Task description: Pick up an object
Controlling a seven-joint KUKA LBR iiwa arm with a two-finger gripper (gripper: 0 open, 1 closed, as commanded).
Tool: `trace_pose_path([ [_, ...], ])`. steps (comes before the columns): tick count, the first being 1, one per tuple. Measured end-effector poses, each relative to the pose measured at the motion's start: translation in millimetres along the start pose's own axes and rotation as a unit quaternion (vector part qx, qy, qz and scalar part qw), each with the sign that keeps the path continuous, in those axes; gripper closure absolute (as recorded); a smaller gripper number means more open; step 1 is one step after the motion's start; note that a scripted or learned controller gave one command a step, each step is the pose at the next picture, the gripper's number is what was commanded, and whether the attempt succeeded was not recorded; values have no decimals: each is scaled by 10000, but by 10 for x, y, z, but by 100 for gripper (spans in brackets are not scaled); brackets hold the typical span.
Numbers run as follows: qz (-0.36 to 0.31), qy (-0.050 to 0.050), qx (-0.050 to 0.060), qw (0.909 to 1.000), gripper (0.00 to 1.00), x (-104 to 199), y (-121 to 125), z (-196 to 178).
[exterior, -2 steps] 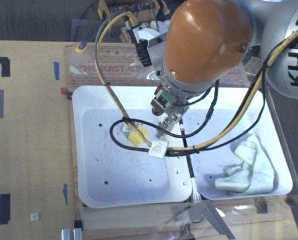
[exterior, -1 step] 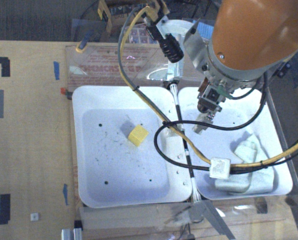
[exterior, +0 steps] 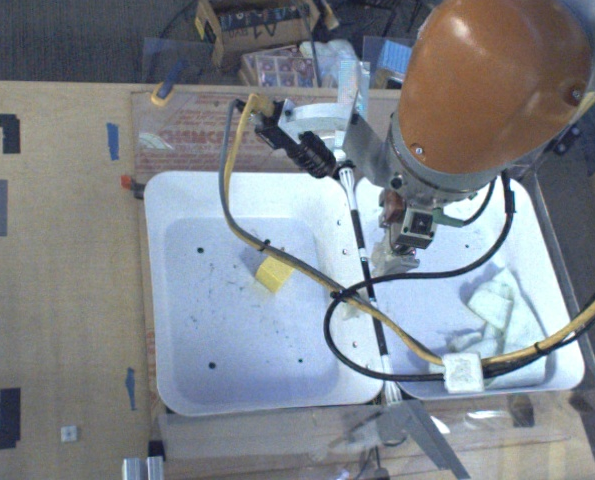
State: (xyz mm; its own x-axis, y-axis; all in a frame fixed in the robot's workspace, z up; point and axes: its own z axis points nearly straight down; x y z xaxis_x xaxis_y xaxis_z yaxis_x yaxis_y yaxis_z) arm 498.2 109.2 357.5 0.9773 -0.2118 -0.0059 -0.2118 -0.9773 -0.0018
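A small yellow block (exterior: 272, 275) lies in the left bin (exterior: 177, 368), a little above its middle. In the right bin (exterior: 562, 363), a crumpled white object (exterior: 492, 304) rests toward the right side. My gripper (exterior: 398, 256) hangs below the big orange wrist band (exterior: 497, 63), low over the right bin's left part near the wall between the bins. It is well to the right of the yellow block and left of the white object. The wrist and cables hide its tip.
Yellow and black cables (exterior: 352, 293) loop from the wrist across both bins, ending near a white tag (exterior: 462, 371) at the right bin's front. Boxes and clutter (exterior: 262, 18) stand behind the bench. Bare bench board (exterior: 57, 268) lies left of the bins.
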Motion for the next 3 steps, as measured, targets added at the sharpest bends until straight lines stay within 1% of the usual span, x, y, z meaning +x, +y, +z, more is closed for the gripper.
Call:
trace_pose_path([
  [1, -66, 15, 18, 10000, 100, 67, -793, 229],
  [2, -46, 13, 14, 10000, 100, 482, -919, -509],
  [3, -53, 1, 1, 10000, 100, 140, -918, -682],
])
